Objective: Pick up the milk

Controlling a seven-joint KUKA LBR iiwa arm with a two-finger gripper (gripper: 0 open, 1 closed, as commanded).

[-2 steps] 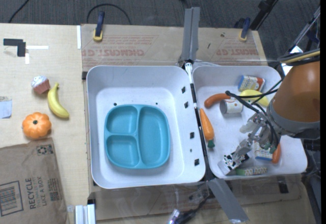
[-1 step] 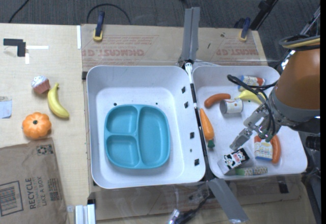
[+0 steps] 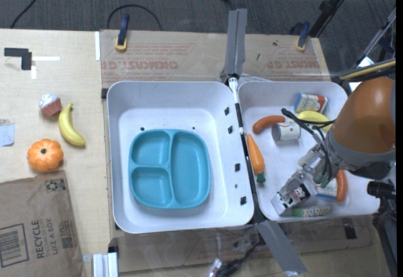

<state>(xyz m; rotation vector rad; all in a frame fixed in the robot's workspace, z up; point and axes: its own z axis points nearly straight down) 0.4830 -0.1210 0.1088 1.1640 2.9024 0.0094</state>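
Hovering low in right bin (image 3: 267, 96), gripper (image 3: 293, 194) finger spread unclear; needing alignment over milk carton (image 3: 310, 103) at far corner, avoiding banana (image 3: 313, 117) and can (image 3: 286, 132).

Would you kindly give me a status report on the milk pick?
Gripper low at right bin's front. Milk unconfirmed: white-blue box beside it, carton at back. Sausage against the box.

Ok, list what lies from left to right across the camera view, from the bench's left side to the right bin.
Pumpkin → cupcake → banana → blue divided plate in the left bin → carrot → white can → gripper → milk carton.
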